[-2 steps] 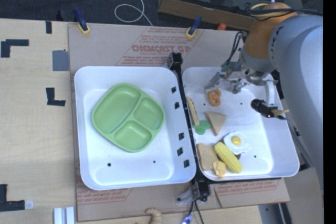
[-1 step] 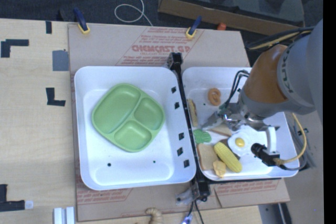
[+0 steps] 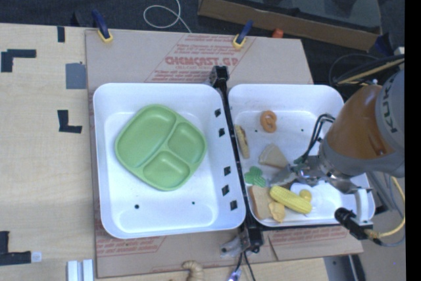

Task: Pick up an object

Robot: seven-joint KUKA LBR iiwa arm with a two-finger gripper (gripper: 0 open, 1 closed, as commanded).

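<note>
The right bin [image 3: 329, 99] holds several toy foods. A yellow corn cob [image 3: 290, 199] lies near its front wall, beside a tan bread slice [image 3: 258, 202] and a small yellow piece [image 3: 306, 194]. A green leafy piece [image 3: 254, 176] and a tan wedge [image 3: 273, 156] sit near the middle. An orange ring [image 3: 268, 120] lies toward the back, and a brown stick [image 3: 242, 141] rests by the left wall. My gripper [image 3: 294, 173] is low inside this bin, just right of the wedge and above the corn. Nothing is seen held in it.
The left bin [image 3: 105, 141] carries a green divided plate [image 3: 161, 147]. A black divider [image 3: 227, 148] runs between the two bins. The grey and orange arm [image 3: 362, 135] covers the right bin's right side. Clamps [image 3: 102, 29] pin the cardboard at the back.
</note>
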